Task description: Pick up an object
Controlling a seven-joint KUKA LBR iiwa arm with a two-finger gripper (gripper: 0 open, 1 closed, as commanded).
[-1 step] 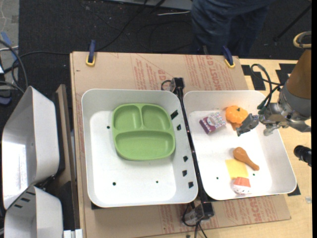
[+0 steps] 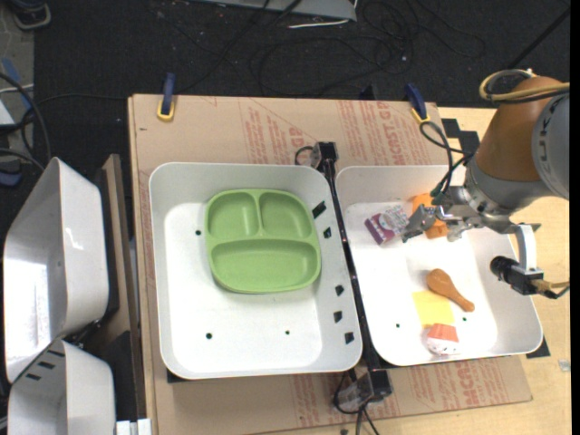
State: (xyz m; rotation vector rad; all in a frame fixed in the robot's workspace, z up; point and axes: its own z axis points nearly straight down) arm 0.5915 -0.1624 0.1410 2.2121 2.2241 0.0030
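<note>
Orange object [image 2: 435, 226] sits in the right bin [image 2: 507, 333], touching the gripper [image 2: 433, 222]; whether its fingers have closed on it I can't tell. I'd confirm a centred grip, then lift straight up

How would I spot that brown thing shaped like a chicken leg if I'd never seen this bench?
Look at the right-hand white bin, the one the grey and orange arm reaches into. Near its middle, just above a flat yellow square, lies the brown drumstick-shaped toy. It is the only brown piece there, rounded at one end and narrowing to a thin handle.
</note>
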